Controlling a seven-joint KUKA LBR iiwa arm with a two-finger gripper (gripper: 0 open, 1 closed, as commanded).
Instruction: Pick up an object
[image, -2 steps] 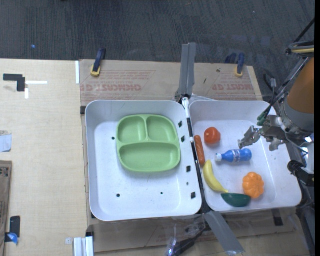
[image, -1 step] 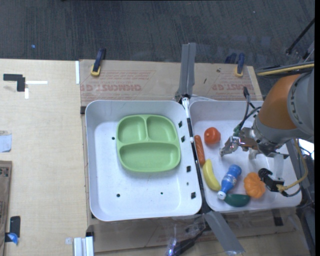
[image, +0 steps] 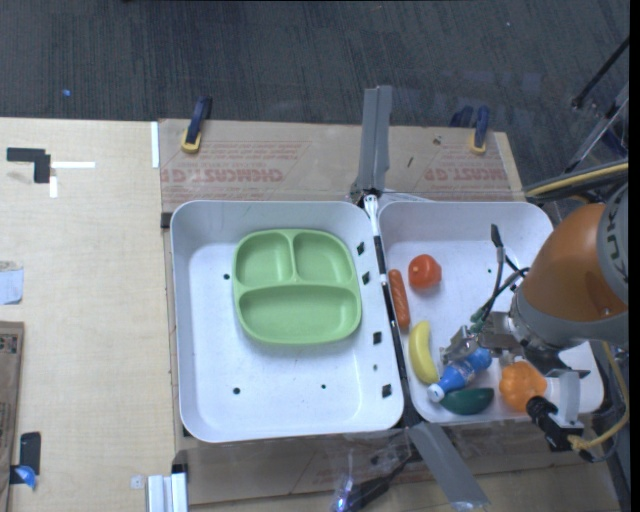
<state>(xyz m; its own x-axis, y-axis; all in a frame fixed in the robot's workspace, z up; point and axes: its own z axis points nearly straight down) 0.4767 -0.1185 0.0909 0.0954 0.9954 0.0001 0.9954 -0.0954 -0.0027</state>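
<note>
Gripper (image: 462, 348) is hovering in the right bin (image: 455, 215).
Blue bottle (image: 460, 377) is lying just below the jaws, long axis diagonal; jaw opening indiscernible.

One fixed camera looks down, seemingly slanted, over both bins (image: 190, 330).

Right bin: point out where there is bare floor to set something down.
In the right bin, bare floor lies along the far wall, above the tomato. The near half is crowded: banana, blue bottle, dark green object, orange and the hand.
</note>
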